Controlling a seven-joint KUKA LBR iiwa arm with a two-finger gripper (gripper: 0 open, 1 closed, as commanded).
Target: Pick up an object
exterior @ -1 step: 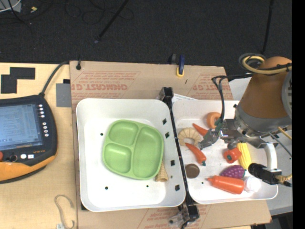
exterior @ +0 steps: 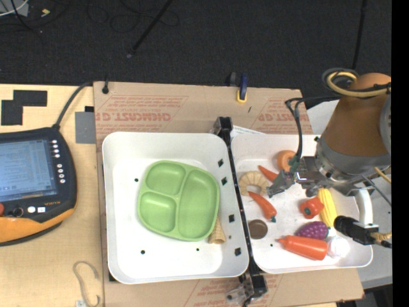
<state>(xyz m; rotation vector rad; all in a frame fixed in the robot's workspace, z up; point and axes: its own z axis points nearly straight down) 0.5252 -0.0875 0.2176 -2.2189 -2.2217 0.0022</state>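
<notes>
Ketchup bottle lying at right bin's front, gripper above red chili, fingers seemingly parted, nothing visibly held.

The arm is seen entering from 3 o'clock, its orange band uppermost and the grey wrist housing directed downward and toward 9 o'clock. The gripper is carried at the wrist's 9 o'clock side, held low, with dark fingers pointed toward 8 o'clock. Whether the fingers are parted or closed cannot be resolved. A black cable is looped from the band's 10 o'clock side down to the wrist.
</notes>
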